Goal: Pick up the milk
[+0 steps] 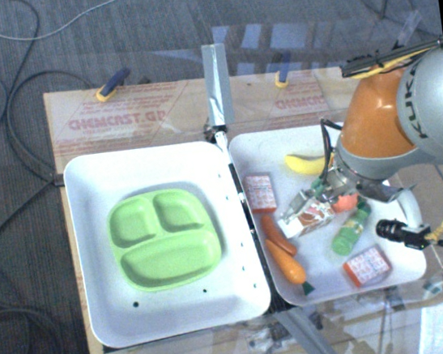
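1. Reaching into the right bin (pixel 418 267), the gripper (pixel 327 191) sits low over the milk (pixel 307 214); whether its jaws are open or closed cannot be told.
2. Milk: a small white carton lying tilted at the bin's centre, just beside the gripper.
3. Neighbours: banana (pixel 305 164) above, green bottle (pixel 351 234) to the right, two carrots (pixel 284 255) lower left.
4. Left bin (pixel 101 312): green divided plate (pixel 165 237).

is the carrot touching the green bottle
Apart. The camera view shows bare white bin floor between the carrot and the green bottle.
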You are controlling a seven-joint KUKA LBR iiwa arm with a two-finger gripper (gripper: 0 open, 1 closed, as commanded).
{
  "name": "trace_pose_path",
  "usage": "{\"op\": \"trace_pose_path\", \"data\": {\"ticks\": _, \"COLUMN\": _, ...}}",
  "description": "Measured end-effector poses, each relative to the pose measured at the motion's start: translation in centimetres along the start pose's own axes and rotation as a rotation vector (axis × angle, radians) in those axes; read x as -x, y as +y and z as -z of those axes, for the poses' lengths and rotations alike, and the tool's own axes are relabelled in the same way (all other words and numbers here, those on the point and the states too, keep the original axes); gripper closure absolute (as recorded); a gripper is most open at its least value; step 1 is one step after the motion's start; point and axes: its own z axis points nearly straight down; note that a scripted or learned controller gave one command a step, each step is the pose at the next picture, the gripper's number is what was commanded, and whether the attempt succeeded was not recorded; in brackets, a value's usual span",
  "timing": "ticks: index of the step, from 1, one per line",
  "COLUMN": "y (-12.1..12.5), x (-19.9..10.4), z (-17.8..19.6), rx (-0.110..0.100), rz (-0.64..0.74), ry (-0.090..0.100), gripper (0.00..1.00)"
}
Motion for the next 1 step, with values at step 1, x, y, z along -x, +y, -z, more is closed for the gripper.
{"op": "trace_pose_path", "data": {"ticks": 1, "y": -0.92, "x": -0.03, "z": -1.72, "rx": 0.038, "rz": -0.032, "ry": -0.021, "gripper": 0.00}}
